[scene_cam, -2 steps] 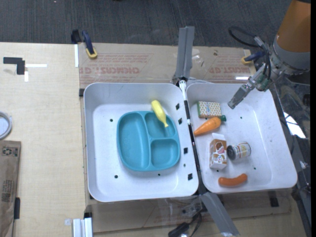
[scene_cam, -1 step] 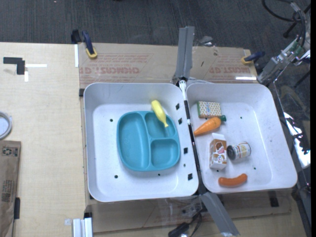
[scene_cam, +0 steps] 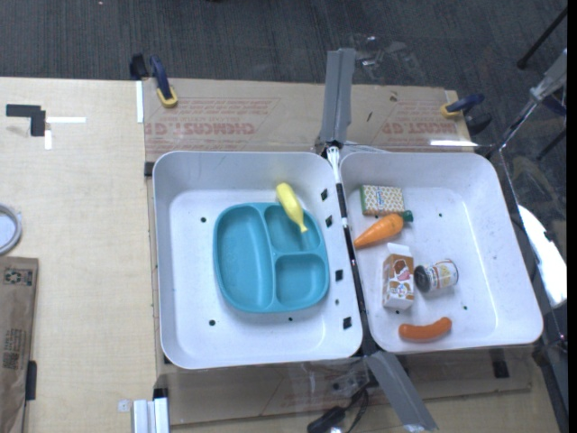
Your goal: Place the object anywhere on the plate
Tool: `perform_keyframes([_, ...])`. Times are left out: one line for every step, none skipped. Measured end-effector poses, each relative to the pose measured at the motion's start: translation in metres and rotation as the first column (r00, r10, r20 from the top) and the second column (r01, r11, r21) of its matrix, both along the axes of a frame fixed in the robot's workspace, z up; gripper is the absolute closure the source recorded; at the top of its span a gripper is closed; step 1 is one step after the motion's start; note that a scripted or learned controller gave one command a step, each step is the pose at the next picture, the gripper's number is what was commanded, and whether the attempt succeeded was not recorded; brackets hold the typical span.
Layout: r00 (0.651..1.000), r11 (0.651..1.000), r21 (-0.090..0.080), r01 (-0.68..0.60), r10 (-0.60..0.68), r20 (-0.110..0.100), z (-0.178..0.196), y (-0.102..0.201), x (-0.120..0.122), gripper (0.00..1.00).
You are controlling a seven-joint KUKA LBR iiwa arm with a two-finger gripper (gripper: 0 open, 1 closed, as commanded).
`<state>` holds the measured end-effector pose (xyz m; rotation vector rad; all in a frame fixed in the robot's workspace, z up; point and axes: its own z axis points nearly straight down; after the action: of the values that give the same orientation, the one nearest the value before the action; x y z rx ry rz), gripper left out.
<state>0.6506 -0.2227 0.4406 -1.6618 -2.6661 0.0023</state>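
A teal divided plate (scene_cam: 267, 260) lies in the left bin (scene_cam: 180, 332). A yellow banana (scene_cam: 290, 206) rests across the plate's upper right rim, partly on the plate and partly over the bin floor. In the right bin (scene_cam: 491, 242) lie an orange carrot (scene_cam: 380, 230), a small green-and-white box (scene_cam: 381, 198), a brown carton (scene_cam: 398, 281), a small can (scene_cam: 437, 276) on its side and an orange-red sausage (scene_cam: 425, 330).
A grey divider post (scene_cam: 338, 97) stands behind the seam between the bins. Clamps (scene_cam: 160, 81) hold the cardboard sheet at the back. A tape roll (scene_cam: 7, 231) and a brown package (scene_cam: 16, 323) sit on the bench at far left.
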Motion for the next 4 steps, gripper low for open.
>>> perform_keyframes([1.0,1.0,0.0,-0.001,0.001,0.001,-0.001,0.001,0.0,0.0])
perform_keyframes([1.0,1.0,0.0,-0.001,0.001,0.001,-0.001,0.001,0.0,0.0])
perform_keyframes([0.999,0.999,-0.001,0.04,-0.04,0.0,-0.108,0.001,-0.04,0.0])
perform_keyframes([0.967,0.967,-0.001,0.254,-0.254,0.001,-0.001,0.001,-0.023,0.0])
